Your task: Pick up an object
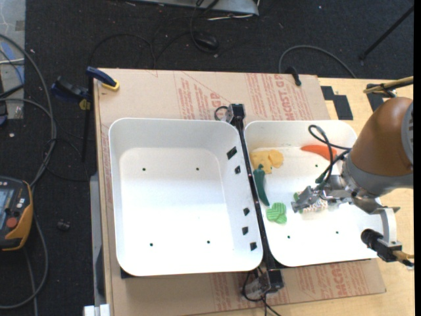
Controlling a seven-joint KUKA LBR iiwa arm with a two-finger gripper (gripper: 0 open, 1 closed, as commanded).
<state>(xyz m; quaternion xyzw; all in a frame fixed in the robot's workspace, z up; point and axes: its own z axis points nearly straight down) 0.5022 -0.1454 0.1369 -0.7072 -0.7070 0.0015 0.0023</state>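
In the right bin [309, 254] lie a yellow soft object [270, 158] near the divider, a dark green elongated piece [261, 184] below it, a light green object [277, 212] further forward, and an orange carrot-like piece [318, 150] at the back. My gripper [306, 201] reaches in from the right and hovers low over the bin floor, just right of the light green object. Nothing shows between its fingers.
The left bin [177, 196] sits beside the right one, with a black clamp rail [248, 183] between them. Both rest on a cardboard sheet [197, 91]. Cables and a blue-yellow clamp [102, 78] lie beyond the bench's back left.
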